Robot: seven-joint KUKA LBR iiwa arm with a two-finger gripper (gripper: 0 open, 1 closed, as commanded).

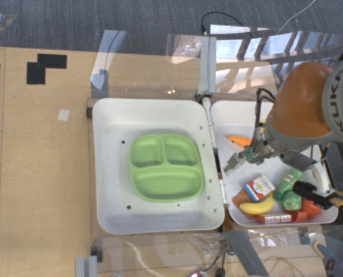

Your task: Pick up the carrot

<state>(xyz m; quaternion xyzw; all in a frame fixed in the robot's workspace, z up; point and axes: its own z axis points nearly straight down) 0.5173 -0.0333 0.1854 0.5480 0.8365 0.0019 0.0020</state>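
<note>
The small orange carrot (239, 139) lies in the right white bin (235, 111), near its left wall and toward the back. The end effector (236, 161) hangs just in front of it, with its fingers spread open and nothing between them. To do this well, I think it should slide back a little until the carrot sits between the fingers, go down low, then close softly. The big grey arm with the orange band (301, 100) reaches in from the right and bends down over the bin
</note>
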